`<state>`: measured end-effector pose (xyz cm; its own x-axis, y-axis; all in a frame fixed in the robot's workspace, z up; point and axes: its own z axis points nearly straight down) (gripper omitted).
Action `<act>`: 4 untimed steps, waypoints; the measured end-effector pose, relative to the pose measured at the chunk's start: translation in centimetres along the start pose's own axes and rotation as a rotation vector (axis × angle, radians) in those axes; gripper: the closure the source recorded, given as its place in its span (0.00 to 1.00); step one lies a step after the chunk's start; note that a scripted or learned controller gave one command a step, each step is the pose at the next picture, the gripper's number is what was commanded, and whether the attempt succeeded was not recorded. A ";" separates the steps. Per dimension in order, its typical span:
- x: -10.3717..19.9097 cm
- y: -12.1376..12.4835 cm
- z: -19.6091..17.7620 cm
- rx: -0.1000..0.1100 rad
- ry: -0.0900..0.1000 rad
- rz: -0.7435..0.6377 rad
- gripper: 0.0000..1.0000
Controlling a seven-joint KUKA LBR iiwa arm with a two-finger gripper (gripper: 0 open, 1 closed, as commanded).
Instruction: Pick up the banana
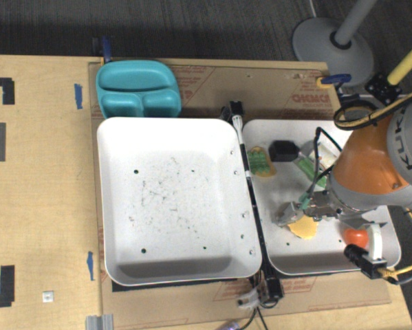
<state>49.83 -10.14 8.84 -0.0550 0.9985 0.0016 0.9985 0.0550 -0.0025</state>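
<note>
The banana [304, 228] lies on the floor of the right bin [278, 249], toward its near side, and shows as a short yellow patch. It sits just under and slightly to the near right of the gripper [296, 214], so close that the two look to be touching or nearly so. The gripper hangs low over the bin at the end of the arm [367, 167], which reaches in from the right and covers much of the bin's right half. The claw appears as a grey blur against the white floor, so whether it is wide or narrow cannot be told, and nothing can be seen between its tips. The banana's long axis seems to run roughly left to right, though only part of the fruit shows and that reading is uncertain. If so, the coming move probably needs only a small shift toward the near right before closing. A red object [355, 237] rests just right of the banana, close enough to be nudged. Farther back lie a green item [259, 161] and a black block [283, 150], both well apart from the banana. The left bin [123, 253] and a teal tray [138, 89] beyond it are clear of the work.
</note>
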 end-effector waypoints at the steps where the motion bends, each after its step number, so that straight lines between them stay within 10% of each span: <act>1: -1.6 3.9 -9.7 -0.004 -0.002 0.177 0.00; 2: -3.0 -2.1 0.3 -0.003 -0.002 -0.177 0.00; 3: -2.8 0.5 0.3 -0.004 -0.001 0.172 0.00; 4: -2.8 0.6 -0.7 -0.009 -0.002 0.172 1.00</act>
<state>50.59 -12.91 9.58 0.1168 0.9932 0.0003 0.9931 -0.1168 0.0062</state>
